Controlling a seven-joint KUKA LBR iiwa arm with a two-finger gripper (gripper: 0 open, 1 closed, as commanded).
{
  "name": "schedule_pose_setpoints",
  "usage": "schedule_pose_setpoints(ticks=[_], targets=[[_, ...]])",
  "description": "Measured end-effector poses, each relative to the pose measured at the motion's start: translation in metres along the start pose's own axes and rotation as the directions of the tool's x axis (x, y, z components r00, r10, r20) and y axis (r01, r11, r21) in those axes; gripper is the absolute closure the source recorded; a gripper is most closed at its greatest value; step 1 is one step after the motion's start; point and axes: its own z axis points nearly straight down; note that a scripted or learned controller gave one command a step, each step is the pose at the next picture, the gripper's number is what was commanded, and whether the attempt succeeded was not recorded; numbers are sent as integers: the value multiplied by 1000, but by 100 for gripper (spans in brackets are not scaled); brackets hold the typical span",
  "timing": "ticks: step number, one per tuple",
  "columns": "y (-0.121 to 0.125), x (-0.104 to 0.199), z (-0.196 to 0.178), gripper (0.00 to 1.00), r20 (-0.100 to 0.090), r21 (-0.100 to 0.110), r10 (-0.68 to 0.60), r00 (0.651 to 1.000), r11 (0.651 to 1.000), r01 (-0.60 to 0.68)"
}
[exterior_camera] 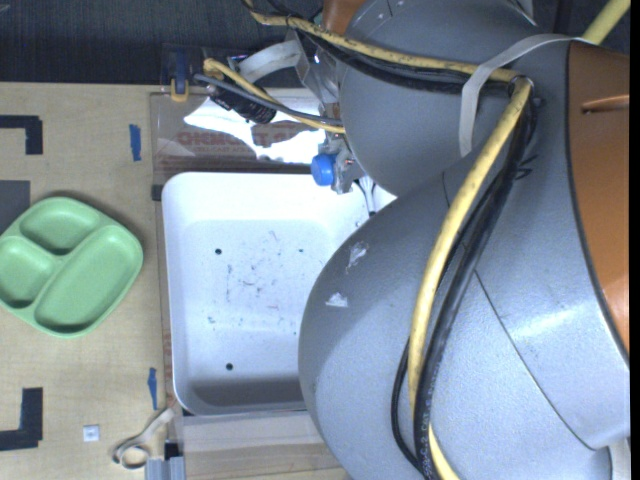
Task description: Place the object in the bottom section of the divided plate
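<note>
A light green divided plate (68, 265) lies on the wooden bench at the left, with two small sections and one long section toward its lower right. The grey arm (470, 268) with its orange band covers the right half of the view, reaching over the white bin (185, 268). The gripper end lies near the bin's far edge, by a blue knob (323, 170), hidden among cables. I see no object to move.
Yellow and black cables (260, 93) loop across the top around the wrist. Black corner marks (25, 133) and blue tape (135, 140) sit on the bench around the plate. The bin floor has small scuffs and holes.
</note>
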Motion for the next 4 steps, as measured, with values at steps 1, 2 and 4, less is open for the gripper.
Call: schedule_pose_setpoints(ticks=[1,2,4], targets=[[-32,44,75,100,2,1,-3,1000,1000,3],[-45,-11,63,100,3,1,-7,1000,1000,7],[-45,-13,243,0,3,0,-7,1000,1000,7]])
